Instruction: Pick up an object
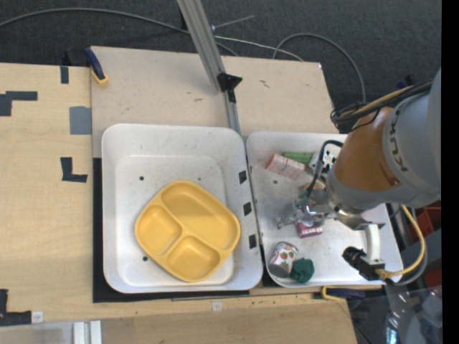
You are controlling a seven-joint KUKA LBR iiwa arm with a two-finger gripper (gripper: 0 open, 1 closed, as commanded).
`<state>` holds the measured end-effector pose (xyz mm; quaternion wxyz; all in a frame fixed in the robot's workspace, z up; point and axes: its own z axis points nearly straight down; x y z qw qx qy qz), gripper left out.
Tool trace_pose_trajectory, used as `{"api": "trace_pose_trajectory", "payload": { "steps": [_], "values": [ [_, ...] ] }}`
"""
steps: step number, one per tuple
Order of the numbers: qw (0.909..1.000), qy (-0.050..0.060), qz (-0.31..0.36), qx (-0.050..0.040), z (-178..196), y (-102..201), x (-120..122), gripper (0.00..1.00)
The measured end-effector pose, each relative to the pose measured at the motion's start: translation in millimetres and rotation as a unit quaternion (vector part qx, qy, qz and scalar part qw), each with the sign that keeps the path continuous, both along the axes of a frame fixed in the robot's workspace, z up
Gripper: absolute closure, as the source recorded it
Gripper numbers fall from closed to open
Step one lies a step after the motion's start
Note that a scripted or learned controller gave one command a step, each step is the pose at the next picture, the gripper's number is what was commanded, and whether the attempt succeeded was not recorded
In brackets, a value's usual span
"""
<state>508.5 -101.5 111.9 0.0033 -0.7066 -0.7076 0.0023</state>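
- The gripper [305, 210] is down in the right bin [387, 246]; its fingers are too blurred against the clutter to tell whether they are wide, narrow, or gripping.
- Just under it lies a small pink-and-white object [310, 228], seemingly the closest candidate.
- Farther out: a pink packet [285, 165] beside a green item [297, 156], and a round printed object [284, 255] touching a green lump [302, 269].
- Risk: the small object could slip aside, or the fingers could close on nothing.
- The left bin [118, 192] holds a yellow tray [186, 229].
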Motion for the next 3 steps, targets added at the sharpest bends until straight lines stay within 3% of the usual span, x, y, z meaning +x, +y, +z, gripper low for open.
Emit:
{"api": "trace_pose_trajectory", "payload": {
  "steps": [1,3],
  "values": [
    [1.0000,-0.001,0.000,-0.0002,12.4,-0.3,0.6,1.00],
    [1.0000,-0.007,0.000,-0.0013,116.0,1.0,4.9,1.00]
  ]
}}
